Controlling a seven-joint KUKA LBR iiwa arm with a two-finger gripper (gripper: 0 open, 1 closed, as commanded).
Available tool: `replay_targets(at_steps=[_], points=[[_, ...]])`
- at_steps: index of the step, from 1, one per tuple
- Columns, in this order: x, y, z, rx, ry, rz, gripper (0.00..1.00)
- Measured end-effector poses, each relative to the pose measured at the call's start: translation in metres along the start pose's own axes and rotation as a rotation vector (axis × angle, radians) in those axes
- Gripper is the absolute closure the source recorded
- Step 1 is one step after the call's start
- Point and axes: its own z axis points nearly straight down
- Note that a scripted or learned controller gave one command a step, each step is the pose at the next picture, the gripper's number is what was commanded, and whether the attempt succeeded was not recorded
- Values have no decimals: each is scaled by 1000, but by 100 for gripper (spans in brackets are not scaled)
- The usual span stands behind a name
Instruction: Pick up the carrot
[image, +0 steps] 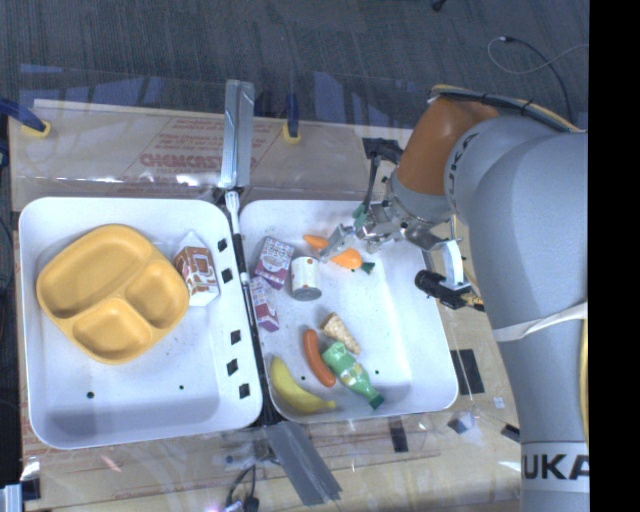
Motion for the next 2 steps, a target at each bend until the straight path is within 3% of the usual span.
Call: replay_targets(at_steps=[1,2], points=[[1,-1,-7,7,3,-4,100],[-4,-36,-138,-2,-1,217,100]])
